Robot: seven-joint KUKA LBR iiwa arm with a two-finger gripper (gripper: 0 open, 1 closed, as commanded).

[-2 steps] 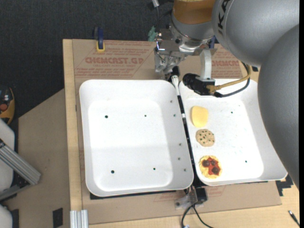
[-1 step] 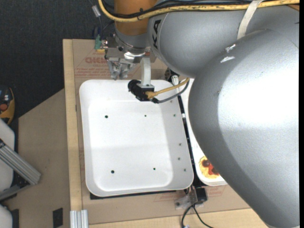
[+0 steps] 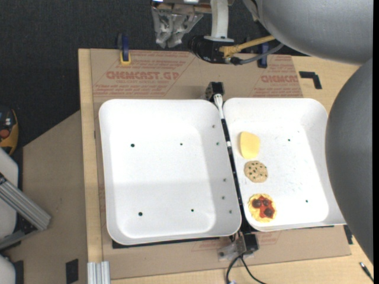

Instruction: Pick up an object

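Note:
Three small food items lie in a column along the left side of the right bin (image 3: pixel 296 123): a yellow wedge (image 3: pixel 249 144), a chocolate-chip cookie (image 3: pixel 256 171) below it, and a small round pastry with red topping (image 3: pixel 262 207) near the front corner. My gripper (image 3: pixel 172 31) hangs at the top of the camera view, past the bench's far edge and over the dark floor. It is far from all three items and nothing shows in its grasp. The arm's big grey links cover the upper right.
The left bin (image 3: pixel 118 158) sits beside the right one, with a black divider strip (image 3: pixel 225 141) between them. Both rest on a brown board (image 3: pixel 95 87). A blue-and-yellow clamp (image 3: pixel 124 49) and cables (image 3: pixel 237 49) sit at the far edge.

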